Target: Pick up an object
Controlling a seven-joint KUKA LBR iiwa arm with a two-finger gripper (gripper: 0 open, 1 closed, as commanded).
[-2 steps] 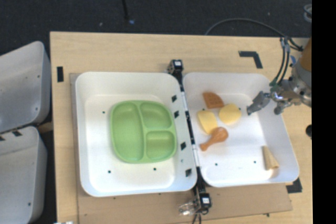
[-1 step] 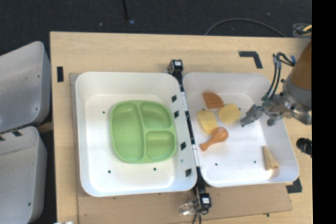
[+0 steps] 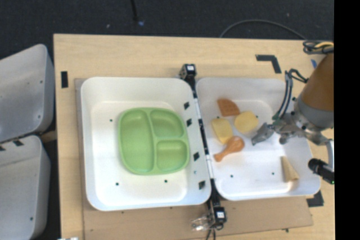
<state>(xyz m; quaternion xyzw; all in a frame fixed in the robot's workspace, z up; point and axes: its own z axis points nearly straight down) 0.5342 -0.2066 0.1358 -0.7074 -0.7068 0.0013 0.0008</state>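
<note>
Two white bins sit side by side on the bench, meeting along a clipped seam. The left bin holds a green divided plate that lies flat near its middle, with three compartments.

The right bin holds the small items. An orange-brown piece lies toward the far edge, near the seam. Just in front of it are a round yellow piece and a pale yellow block, close beside each other. An orange drumstick lies just in front of the block, its thin end pointing to the seam. A tan wedge rests well apart from these, by the bin's near right corner.

The arm reaches in over the right edge of the right bin. Its gripper hangs over bare bin floor, just right of the round yellow piece and the drumstick. The fingers are spread apart with nothing between them: one grey finger points toward the drumstick, near it, and I cannot tell whether it touches the floor.
</note>
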